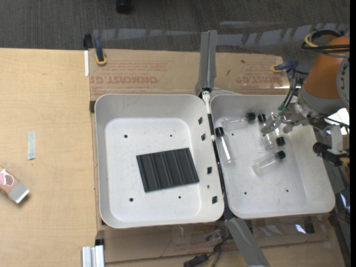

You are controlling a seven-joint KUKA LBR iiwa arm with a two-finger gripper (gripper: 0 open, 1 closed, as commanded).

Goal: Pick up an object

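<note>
At about three o'clock in the camera view, the gripper (276, 124) hangs over the back of the right bin (311, 204), among several clear vials with black caps. Whether it stands apart or together cannot be told — glare and clear plastic blur the tip.

Candidate objects, all in the right bin:
- a capped vial (270, 161) lying loose at five o'clock from the gripper, apart from its neighbours;
- a long vial (223, 143) at nine o'clock, lying just beside the centre wall;
- a small cluster of caps and vials (267, 128) directly under the tip.

You should judge the loose vial the best choice. Approach it across its short axis, since a round, smooth body will likely roll or squirt out if pinched along its length.

Avoid the long vial: the wall leaves little room on that side. The right bin's front half is open floor — use it for descent and lift-out.

The left bin (111, 204) holds only a ribbed black slab (167, 169), lying flat and poorly suited to a pinch.
</note>
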